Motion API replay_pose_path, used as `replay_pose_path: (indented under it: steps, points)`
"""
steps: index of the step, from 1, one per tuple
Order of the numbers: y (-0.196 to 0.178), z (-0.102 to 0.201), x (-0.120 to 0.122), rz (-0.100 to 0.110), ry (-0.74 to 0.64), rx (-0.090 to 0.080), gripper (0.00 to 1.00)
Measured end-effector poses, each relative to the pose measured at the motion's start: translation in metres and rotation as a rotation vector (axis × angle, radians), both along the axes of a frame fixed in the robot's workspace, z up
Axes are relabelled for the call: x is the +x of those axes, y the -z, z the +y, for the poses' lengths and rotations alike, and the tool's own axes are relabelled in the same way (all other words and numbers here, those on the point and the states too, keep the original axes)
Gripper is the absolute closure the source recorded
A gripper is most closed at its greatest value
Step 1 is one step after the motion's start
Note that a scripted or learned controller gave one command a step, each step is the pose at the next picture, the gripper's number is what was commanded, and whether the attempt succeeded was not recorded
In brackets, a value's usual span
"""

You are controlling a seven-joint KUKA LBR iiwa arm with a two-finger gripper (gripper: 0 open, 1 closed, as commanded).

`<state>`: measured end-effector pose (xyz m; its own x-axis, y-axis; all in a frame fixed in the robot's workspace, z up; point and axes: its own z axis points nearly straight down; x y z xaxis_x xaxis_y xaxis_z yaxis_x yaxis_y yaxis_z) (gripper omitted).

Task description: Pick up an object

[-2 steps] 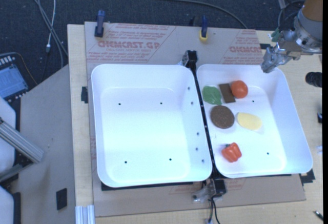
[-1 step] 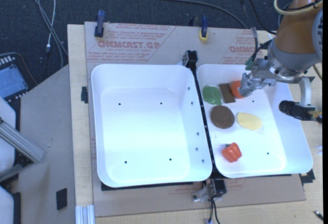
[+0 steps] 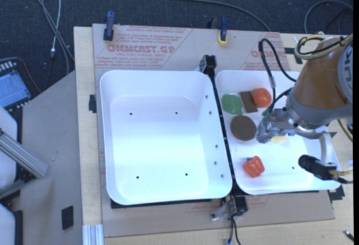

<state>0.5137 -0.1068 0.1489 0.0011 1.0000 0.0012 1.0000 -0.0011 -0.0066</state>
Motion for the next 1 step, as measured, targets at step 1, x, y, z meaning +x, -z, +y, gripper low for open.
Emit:
replay_pose_path:
  steps: [1]
  points:
    - [-0.1619, 0.044, -0.031, -0.022, 0.021, 0.0, 0.0]
